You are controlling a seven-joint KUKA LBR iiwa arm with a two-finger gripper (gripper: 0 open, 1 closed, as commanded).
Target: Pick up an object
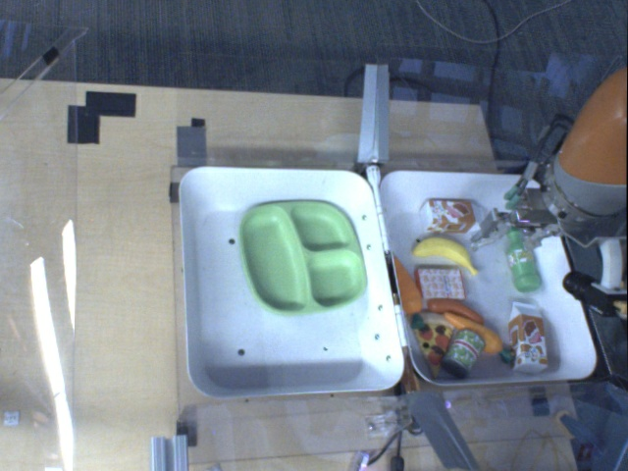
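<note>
You have 2 white bins side by side on the wooden bench. The left bin (211, 292) holds a green divided tray (302, 253) with 3 compartments, lying near its middle. The right bin (579, 356) holds all the small items.

In the right bin, look for a banana (444, 253) near the middle, a small carton (450, 215) just above it toward the far wall, and a square patterned packet (441, 284) just below it. A carrot (463, 313) lies under that packet, and a longer orange piece (406, 287) runs along the left wall. Near the front wall there is a cluster of small toy foods (449, 343), too jumbled to sort out. A second carton (529, 339) sits in the front right corner.

The arm comes in from the right, its orange band (601, 135) at the frame's edge. The gripper (515, 226) hangs over the far right part of the right bin, right at the top end of a green bottle (523, 263) that lies along the bin floor. You cannot tell from this angle how the hand is set, or whether it touches the bottle.
</note>
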